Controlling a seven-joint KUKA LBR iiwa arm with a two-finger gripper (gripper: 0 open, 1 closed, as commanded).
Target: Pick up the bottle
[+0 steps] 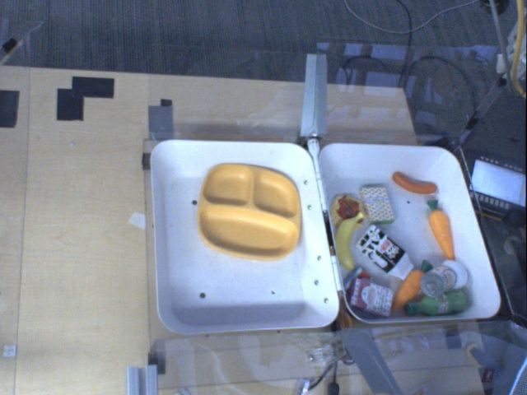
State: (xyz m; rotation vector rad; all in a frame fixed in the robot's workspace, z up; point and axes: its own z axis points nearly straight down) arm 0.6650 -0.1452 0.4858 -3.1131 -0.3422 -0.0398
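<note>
A dark green bottle lies on its side in the near right corner of the right bin, against the front wall. A small orange item with a green end leans just left of the bottle, and a silver can stands right behind it, touching or nearly touching. All three are packed close together.
The right bin also holds a banana, a black-and-white carton, a red packet, a carrot, a sausage and a pale square sponge. A yellow divided plate sits in the left bin. Cables lie beyond the bins.
</note>
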